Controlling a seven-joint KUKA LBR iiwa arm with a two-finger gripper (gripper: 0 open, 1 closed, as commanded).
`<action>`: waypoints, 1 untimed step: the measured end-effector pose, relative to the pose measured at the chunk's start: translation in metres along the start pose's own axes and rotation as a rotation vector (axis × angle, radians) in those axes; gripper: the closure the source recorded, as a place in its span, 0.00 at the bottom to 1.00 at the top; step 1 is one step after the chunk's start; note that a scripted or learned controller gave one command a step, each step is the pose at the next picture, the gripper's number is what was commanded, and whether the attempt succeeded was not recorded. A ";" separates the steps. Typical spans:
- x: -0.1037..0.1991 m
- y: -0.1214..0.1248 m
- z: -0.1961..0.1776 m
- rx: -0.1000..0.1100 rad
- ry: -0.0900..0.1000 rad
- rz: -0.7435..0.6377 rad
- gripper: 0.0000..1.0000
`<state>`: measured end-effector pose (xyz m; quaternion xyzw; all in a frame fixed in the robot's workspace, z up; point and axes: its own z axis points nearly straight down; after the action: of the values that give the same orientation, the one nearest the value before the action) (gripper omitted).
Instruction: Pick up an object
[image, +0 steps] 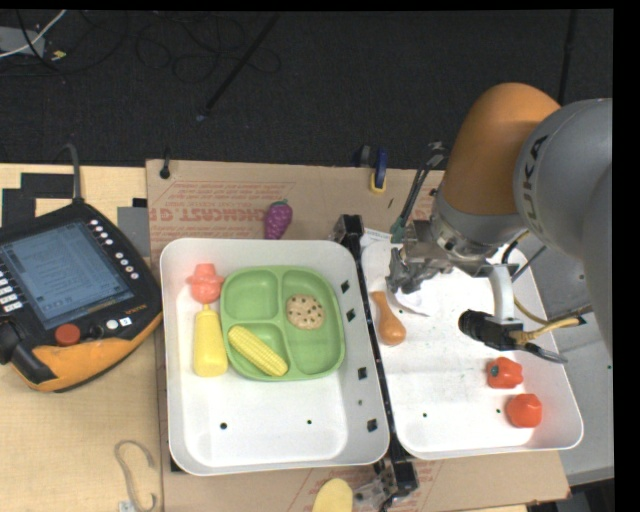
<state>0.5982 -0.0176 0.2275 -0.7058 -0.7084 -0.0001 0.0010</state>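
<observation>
Camera view: the gripper (408, 281) is hovering in the right bin (560, 440), just right of the orange carrot (387, 318), probably lining up a grasp. Whether its claw is released or clenched, the view cannot tell. Two red tomatoes (505, 373) are lying well right of the carrot.

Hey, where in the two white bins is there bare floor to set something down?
Left bin: the whole front strip below the green plate and yellow bottle. Right bin: the front-middle floor between the carrot and the two tomatoes. It's crowded at the right bin's back, under the gripper.
</observation>
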 end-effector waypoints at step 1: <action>0.017 0.004 -0.001 0.000 -0.001 0.003 1.00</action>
<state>0.6018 -0.0004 0.2281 -0.7069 -0.7073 0.0002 0.0008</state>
